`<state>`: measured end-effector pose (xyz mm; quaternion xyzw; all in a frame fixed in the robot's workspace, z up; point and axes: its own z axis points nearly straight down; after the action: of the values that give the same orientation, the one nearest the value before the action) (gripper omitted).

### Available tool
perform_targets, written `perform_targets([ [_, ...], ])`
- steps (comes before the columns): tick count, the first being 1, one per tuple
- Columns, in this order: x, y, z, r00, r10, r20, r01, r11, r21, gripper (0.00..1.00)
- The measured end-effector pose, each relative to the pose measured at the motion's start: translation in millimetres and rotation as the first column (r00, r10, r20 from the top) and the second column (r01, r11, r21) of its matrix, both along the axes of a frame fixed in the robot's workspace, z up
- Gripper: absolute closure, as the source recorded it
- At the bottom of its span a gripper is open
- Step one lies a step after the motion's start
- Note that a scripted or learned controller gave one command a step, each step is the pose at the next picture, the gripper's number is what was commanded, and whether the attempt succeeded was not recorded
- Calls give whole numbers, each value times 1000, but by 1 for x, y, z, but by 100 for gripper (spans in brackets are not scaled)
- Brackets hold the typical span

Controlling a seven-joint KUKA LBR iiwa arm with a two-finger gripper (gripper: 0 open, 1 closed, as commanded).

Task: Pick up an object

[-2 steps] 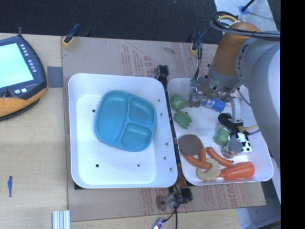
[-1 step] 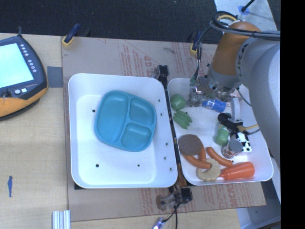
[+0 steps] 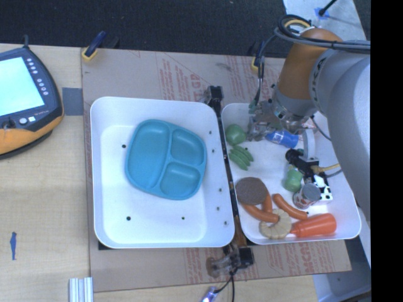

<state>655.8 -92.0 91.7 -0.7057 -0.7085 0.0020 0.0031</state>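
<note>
Clamped at the near edge of the tabletop (image 3: 50, 219), a small black bracket (image 3: 230, 260) is sitting at the junction of the two bins.

Working left to right: a grey handheld control pendant with an orange rim (image 3: 25, 102) is lying at the far left. Next, the left shallow white plastic bin (image 3: 107, 225) is carrying a turquoise plastic divided plate (image 3: 167, 159), lying flat near the bin's centre.

The right shallow white plastic bin (image 3: 349, 228) is holding the candidates for picking. Two green toy vegetables (image 3: 238, 145) are lying near its left wall. Below them, a round brown disc (image 3: 251, 190) is touching two orange toy sausages (image 3: 274, 209), with a pale ring-shaped piece (image 3: 275, 230) and an orange toy carrot (image 3: 315, 225) along the near wall. A small blue cylindrical item (image 3: 282, 137) is lying toward the bin's far end.

The claw (image 3: 263, 123) is hanging over the far left corner of this bin, just beside the blue cylinder and the green vegetables. Whether it is spread or pressed together cannot be told, as the wrist is covering it; nothing is visibly held.

Judgement: the blue cylinder is probably light, rigid and smooth, so it may roll or slip. Gripping across its short axis at mid-length is advisable. The green vegetables look irregular and easier to pinch.
</note>
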Motion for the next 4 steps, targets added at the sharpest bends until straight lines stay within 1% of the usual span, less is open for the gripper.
perform_targets([
  [1, 0, 0, 10, 1000, 4, -3, -4, 1000, 0, 100],
  [2, -1, -10, 11, 1000, 1, -3, -1, 1000, -16, 0],
  [3, 0, -10, 4, 1000, -3, 3, 4, 1000, -15, 0],
  [4, 0, -9, 4, 1000, -5, 3, 5, 1000, -16, 0],
])
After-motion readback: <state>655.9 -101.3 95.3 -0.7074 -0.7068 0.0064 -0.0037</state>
